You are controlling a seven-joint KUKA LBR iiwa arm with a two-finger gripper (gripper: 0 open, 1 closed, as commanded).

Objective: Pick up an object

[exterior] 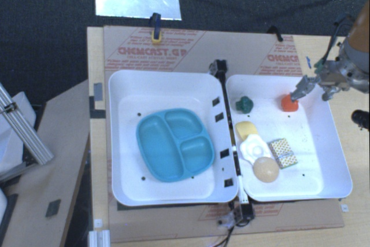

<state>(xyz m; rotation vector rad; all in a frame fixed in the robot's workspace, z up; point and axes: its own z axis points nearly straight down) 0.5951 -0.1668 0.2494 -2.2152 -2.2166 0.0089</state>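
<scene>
The hand hovers at the orange object in the right bin.

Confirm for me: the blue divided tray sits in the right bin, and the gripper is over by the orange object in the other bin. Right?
Not quite. The camera view shows the blue divided tray in the left bin, not the right. The gripper is indeed by the orange object in the other bin, the right bin.
</scene>
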